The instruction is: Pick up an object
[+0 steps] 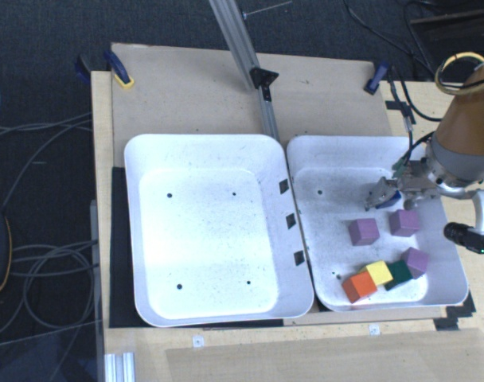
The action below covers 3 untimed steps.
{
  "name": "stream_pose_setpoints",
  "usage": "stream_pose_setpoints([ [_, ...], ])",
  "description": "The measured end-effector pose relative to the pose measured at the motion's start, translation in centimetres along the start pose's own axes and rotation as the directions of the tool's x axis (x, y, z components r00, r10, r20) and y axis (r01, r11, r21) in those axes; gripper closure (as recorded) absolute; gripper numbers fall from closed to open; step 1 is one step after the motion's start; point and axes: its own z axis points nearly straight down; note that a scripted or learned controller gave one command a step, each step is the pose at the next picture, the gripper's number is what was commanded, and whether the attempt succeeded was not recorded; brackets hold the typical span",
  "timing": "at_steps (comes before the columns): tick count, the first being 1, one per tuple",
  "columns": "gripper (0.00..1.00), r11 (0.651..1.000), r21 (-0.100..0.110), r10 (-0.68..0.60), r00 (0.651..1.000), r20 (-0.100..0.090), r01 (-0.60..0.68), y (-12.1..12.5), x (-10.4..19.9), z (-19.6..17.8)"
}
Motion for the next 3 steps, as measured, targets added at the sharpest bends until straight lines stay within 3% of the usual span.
stream_pose_setpoints([
  [1, 1.0, 1.0, -0.009, -0.001, 1.0, 0.002, 0.001, 0.2, 0.0, -1.4],
  [3, 1.0, 1.0, -0.012, -0.002, 1.0, 0.004, 0.002, -0.3, 0.2, -11.5],
])
